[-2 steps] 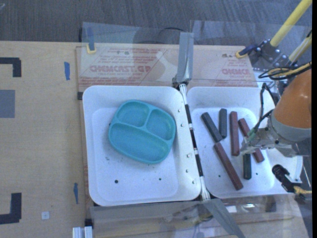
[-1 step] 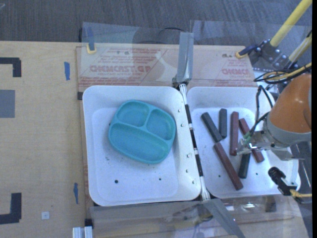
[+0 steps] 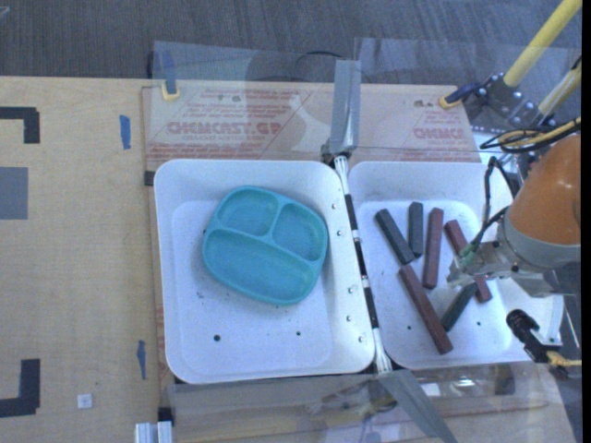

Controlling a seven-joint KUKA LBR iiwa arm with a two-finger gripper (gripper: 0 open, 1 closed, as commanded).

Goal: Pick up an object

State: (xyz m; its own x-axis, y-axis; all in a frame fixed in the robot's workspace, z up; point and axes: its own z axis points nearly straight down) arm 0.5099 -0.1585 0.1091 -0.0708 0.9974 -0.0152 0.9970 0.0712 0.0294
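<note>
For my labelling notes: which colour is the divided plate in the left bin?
Turquoise blue, seen clearly in the camera view: divided plate.

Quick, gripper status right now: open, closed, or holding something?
Gripper: cannot be told; it sits low over the sticks in the right bin.

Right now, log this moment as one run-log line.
arm: reaching into right bin | gripper: over the sticks, nothing seen held | left bin: blue divided plate

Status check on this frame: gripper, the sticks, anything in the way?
Gripper low over right bin, among the sticks; grip unclear. Sticks lie loose, some crossing. Blue divided plate alone in left bin, out of the way.
</note>
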